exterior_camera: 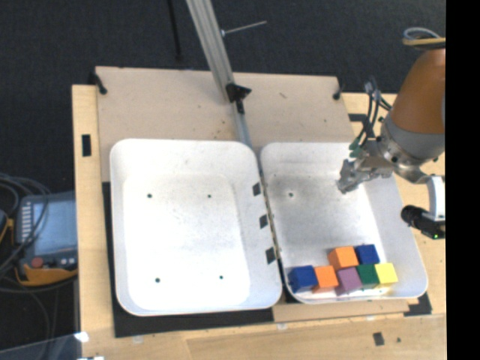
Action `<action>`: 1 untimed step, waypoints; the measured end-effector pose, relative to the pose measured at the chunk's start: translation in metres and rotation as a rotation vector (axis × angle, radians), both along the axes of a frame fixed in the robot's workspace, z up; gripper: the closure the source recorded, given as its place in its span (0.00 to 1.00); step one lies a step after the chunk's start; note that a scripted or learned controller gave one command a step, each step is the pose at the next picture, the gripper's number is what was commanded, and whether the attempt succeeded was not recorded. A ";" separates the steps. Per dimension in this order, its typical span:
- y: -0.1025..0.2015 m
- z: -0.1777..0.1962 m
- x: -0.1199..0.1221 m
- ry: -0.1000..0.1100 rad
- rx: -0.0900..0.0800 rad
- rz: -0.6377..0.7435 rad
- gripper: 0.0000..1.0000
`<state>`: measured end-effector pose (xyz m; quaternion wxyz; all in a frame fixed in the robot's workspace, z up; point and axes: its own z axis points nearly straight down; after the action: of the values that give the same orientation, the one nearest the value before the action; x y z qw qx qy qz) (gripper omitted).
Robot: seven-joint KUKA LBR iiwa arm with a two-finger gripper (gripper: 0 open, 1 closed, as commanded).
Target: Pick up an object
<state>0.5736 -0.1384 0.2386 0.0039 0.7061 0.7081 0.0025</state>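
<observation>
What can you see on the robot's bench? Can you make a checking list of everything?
Surface: wooden bench bearing the left bin and right bin, both white and speckled.
Job's things: coloured blocks bunched at the right bin's near edge: blue, orange, purple, green, yellow.
Clutter: nothing seen.
Gripper: gripper over the right bin's far part, apart from the blocks.
Cables: wires by the wrist; cords at left.
Surroundings: metal pole, handheld screen unit, dark floor.

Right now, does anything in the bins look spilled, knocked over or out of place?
Nothing stands out. The coloured blocks sit bunched together, none toppled, against the near wall of the right bin. The gripper hangs above that bin's far end, apart from them.
</observation>
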 end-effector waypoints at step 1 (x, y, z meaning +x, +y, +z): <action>-0.002 -0.002 0.000 0.008 -0.001 0.001 1.00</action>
<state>0.5741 -0.1401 0.2362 0.0015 0.7057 0.7085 -0.0004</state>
